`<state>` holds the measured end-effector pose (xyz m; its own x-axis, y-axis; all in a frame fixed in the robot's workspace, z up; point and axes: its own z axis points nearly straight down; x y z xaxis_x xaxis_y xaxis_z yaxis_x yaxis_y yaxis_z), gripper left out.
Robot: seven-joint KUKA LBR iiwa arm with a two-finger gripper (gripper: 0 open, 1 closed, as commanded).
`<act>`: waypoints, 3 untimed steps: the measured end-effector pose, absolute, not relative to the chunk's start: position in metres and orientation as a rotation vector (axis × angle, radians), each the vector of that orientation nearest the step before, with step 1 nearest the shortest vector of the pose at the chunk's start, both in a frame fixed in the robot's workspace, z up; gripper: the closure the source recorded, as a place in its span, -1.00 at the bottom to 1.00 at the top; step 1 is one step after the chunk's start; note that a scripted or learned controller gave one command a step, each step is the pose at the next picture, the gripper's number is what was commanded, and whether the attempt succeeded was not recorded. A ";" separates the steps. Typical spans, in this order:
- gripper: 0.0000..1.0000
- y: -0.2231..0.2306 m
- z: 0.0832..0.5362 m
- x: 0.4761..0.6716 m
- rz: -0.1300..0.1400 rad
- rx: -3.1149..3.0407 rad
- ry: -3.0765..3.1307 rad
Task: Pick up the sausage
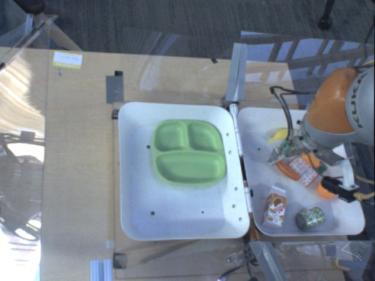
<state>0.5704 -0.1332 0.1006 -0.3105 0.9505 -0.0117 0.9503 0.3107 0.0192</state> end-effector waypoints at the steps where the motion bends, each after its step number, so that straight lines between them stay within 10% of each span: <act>1: 1.00 -0.115 0.211 0.548 0.006 1.866 2.518; 2: -1.00 -0.115 0.211 0.548 0.006 1.866 2.518; 3: -1.00 -0.128 0.095 0.529 0.005 1.728 2.616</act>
<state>0.5288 -0.1276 0.0949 -0.3922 0.9199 -0.0037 0.9198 0.3922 0.0061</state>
